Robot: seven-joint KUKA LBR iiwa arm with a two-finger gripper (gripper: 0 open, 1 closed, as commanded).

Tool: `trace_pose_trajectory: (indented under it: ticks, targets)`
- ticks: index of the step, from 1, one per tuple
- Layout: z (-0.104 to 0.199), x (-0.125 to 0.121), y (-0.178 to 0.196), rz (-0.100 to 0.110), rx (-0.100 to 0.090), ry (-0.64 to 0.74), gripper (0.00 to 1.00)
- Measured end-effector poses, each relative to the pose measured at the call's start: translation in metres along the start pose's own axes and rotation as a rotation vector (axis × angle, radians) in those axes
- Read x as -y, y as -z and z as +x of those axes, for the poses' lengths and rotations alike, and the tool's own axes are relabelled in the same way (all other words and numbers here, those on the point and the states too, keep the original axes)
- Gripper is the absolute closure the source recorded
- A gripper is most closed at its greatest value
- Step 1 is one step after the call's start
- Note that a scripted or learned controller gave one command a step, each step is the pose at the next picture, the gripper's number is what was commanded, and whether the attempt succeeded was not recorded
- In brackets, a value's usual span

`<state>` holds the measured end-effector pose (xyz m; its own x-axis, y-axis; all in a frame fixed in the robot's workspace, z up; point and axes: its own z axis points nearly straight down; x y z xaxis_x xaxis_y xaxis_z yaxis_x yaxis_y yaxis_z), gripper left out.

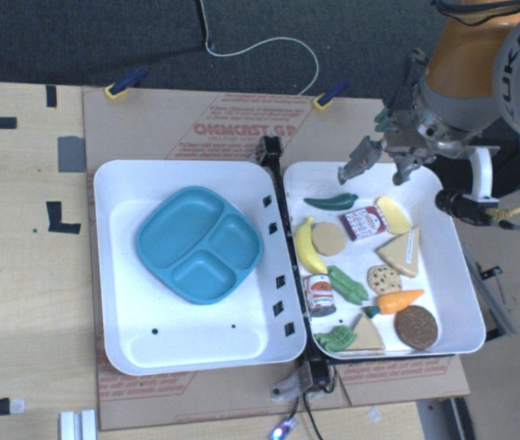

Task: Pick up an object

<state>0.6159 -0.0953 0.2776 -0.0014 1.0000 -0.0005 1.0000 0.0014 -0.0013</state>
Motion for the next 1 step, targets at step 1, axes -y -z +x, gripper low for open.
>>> trace_pose_trajectory:
  ticks: [1]
  targets:
    - [0.0548,0.0387,-0.0646,0.009,-0.003,0.003,0.0]
